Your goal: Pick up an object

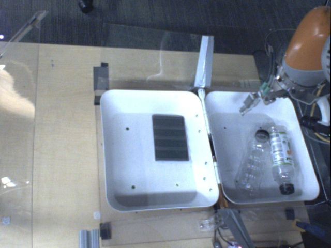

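Note:
A dark ribbed rectangular block [169, 137] lies flat in the middle of the left bin [119, 190]. Two clear plastic bottles lie side by side in the right bin [227, 115]. One bottle [282, 158] has a white label and a black cap pointing toward the near rim. The other bottle [252, 164] is bare and crumpled, its mouth toward the far side. My gripper [251, 103] hangs over the far part of the right bin, above and beyond the bottles, with nothing visibly in it.
A metal strut [204, 61] rises from the divide between the bins at the back. The arm's orange band [310, 37] and cables [315, 118] crowd the right bin's far right corner. Light wood bench [51, 154] spreads to the left.

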{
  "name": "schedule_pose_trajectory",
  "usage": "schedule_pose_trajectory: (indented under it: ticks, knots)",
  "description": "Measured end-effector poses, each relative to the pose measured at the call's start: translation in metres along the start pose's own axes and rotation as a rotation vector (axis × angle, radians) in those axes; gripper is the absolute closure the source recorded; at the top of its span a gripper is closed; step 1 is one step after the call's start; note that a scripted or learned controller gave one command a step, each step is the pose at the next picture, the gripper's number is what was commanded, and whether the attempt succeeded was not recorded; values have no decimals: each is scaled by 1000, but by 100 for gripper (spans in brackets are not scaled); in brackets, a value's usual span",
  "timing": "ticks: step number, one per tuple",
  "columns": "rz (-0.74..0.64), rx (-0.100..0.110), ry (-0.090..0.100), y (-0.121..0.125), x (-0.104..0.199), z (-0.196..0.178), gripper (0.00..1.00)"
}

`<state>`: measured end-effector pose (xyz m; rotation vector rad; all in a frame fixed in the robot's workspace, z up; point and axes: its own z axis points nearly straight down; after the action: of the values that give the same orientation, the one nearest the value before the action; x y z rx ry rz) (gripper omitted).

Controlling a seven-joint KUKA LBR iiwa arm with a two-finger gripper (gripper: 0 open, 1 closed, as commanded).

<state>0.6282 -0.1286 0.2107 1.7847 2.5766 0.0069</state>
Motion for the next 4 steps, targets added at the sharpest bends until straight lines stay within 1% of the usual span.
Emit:
schedule_pose_trajectory:
  ticks: [1,2,3,4]
  knots:
    - [6,3,0,-47,-59,81,0]
    - [-199,1,1,-68,-15,52,0]
    - [-307,0,0,-17,-37,105,0]
    - [-201,-7,-4,-80,-23,120,0]
